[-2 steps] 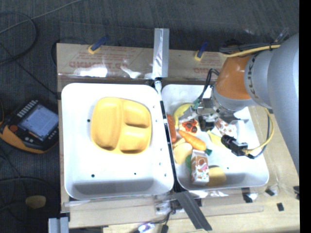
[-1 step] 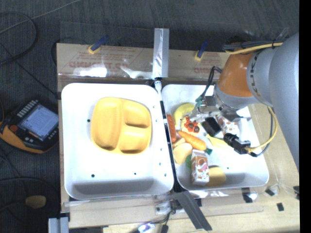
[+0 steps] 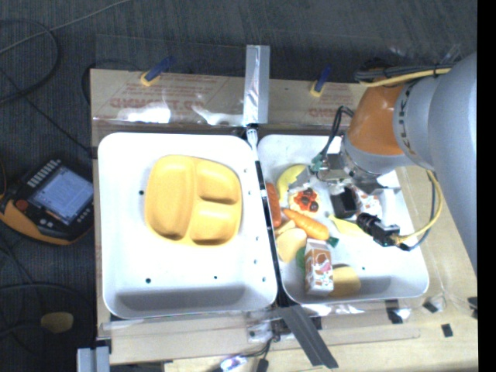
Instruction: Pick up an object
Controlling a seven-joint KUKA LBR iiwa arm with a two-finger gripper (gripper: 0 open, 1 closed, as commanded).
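The end effector [image 3: 337, 180] hangs low over the right bin [image 3: 387, 266], in its upper middle part. The grey arm with the orange band comes to it from 2 o'clock. Whether it is released or clenched I cannot tell, and no thing is visible in its grasp.

The objects to pick are all in the right bin, mostly in its left half. Just beside the end effector, at 8 o'clock, lies a small white piece with red and dark spots [image 3: 306, 200]. At 9 o'clock from the end effector is a yellow-green rounded fruit [image 3: 291, 177]. Lower, at 7 o'clock, an orange carrot [image 3: 308, 225] lies at a slant. A long red-orange piece [image 3: 273, 204] lies along the left wall of the bin. Below the carrot is a pale yellow round piece [image 3: 290, 245], and just beside it, at 5 o'clock from it, a small juice carton [image 3: 318, 266]. The carton touches a yellow block [image 3: 346, 280] near the lower wall.

The left bin [image 3: 124, 270] holds a yellow divided tray [image 3: 194, 200] in its middle. Both bins sit on the worktop [image 3: 194, 95]. Far at 9 o'clock, on the dark floor, lies a handheld control unit [image 3: 50, 204].
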